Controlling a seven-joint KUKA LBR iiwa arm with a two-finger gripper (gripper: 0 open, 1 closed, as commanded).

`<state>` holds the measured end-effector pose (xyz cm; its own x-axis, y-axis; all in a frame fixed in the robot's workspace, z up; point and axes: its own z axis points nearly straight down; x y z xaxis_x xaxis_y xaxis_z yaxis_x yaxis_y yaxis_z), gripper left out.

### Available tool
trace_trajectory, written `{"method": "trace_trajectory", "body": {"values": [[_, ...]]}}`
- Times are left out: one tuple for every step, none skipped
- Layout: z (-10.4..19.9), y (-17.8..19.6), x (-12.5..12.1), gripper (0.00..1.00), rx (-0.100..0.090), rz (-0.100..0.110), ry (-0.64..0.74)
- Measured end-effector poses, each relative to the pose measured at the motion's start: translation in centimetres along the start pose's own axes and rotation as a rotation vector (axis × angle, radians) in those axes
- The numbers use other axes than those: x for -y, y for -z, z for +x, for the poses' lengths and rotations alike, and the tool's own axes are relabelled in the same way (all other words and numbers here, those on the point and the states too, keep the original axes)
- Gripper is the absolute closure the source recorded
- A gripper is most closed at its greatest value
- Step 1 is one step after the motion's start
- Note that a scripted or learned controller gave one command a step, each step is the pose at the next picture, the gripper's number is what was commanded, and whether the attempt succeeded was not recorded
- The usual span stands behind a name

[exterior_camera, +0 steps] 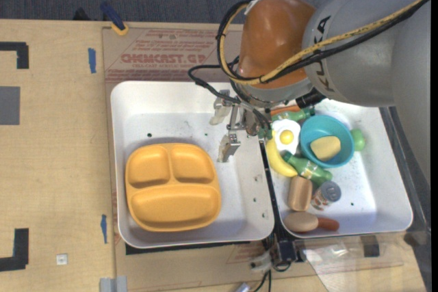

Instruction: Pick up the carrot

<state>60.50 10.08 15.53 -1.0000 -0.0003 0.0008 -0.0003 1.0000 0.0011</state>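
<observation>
One rightward shift is needed: the gripper [231,130] hangs over the left bin [137,106], clenched or released I cannot tell. The carrot [286,108] lies partly hidden beneath the arm.

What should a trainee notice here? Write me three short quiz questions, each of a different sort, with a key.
1. True or false: the yellow divided plate lies in the right bin.
2. What lies in the teal bowl? A) a pale yellow food piece B) a spoon C) a cup
3. Fill in: the gripper hangs above the ___ bin.

Key: 1 false, the plate is in the left bin. 2 A. 3 left.
</observation>
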Motion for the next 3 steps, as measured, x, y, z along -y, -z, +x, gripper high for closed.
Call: {"method": "trace_trajectory", "body": {"values": [[3.7, -4.8, -3.2, 0.0, 0.023, -0.003, 0.034], [4.1, -5.0, -10.3, 0.0, 0.062, 0.025, 0.188], [7.1, -4.4, -7.9, 0.0, 0.133, -0.003, 0.307]]}}
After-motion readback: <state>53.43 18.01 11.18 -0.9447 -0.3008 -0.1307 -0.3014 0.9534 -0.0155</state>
